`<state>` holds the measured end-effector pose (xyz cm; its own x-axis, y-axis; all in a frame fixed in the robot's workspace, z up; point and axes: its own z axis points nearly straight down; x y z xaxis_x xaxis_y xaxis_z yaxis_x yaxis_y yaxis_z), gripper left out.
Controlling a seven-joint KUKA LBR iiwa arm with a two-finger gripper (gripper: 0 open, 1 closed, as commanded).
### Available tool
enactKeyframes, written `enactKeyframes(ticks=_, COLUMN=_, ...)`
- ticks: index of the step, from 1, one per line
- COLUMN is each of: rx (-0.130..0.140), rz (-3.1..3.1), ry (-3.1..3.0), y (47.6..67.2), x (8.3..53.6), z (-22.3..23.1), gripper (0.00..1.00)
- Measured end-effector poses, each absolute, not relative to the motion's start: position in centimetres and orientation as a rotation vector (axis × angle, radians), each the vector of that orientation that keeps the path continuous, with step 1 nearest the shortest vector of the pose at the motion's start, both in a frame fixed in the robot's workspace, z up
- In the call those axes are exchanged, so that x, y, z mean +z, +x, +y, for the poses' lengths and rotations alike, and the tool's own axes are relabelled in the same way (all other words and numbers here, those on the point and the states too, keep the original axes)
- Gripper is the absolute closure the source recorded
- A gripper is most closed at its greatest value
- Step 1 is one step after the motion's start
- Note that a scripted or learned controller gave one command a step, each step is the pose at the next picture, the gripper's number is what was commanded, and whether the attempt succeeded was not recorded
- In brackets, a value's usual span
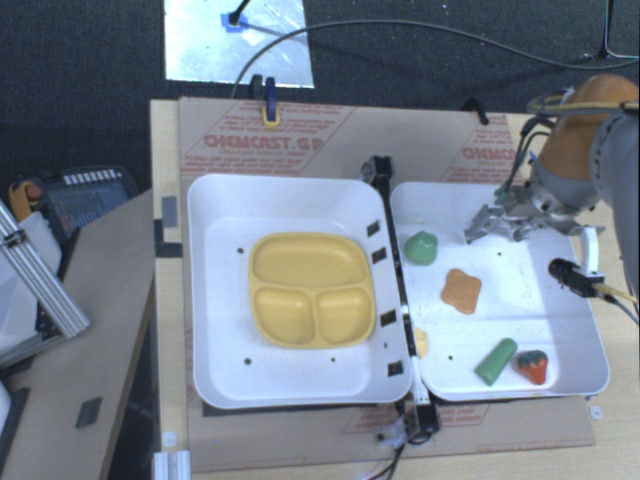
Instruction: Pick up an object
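Closest to me, in the front corner of the right bin (pixel 560 383), sits a small red strawberry-like piece (pixel 532 365), and just beside it on its left a green cylinder (pixel 495 361) lies tilted. Further back in that bin, an orange, lumpy flat piece (pixel 461 291) rests near the middle, and beyond it a rounded green piece (pixel 421 247) sits close to the divider between the bins. A small pale yellow thing (pixel 421 343) peeks out at the divider's edge; I cannot tell what it is. The hand (pixel 485 227) hangs over the back part of the right bin, its metal fingers (pixel 476 230) spread apart with nothing between them, well clear of every piece. Above it the grey arm (pixel 600 163) rises to the right, with its orange band (pixel 590 108). The left bin (pixel 215 268) holds a yellow divided tray (pixel 310 288) with three compartments. Both bins stand on a cardboard sheet (pixel 300 138) on the bench (pixel 165 168).
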<state>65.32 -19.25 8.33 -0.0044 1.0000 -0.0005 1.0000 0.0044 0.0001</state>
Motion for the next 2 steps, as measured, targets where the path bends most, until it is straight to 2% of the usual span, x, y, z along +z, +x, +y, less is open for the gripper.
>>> enactKeyframes(ticks=1, rx=0.005, rz=2.224, ry=2.209, y=65.5, x=9.7, z=-19.3, gripper=1.0)
enactKeyframes(ticks=2, rx=0.006, rz=2.218, ry=2.215, y=65.5, x=14.5, z=-20.0, gripper=1.0)
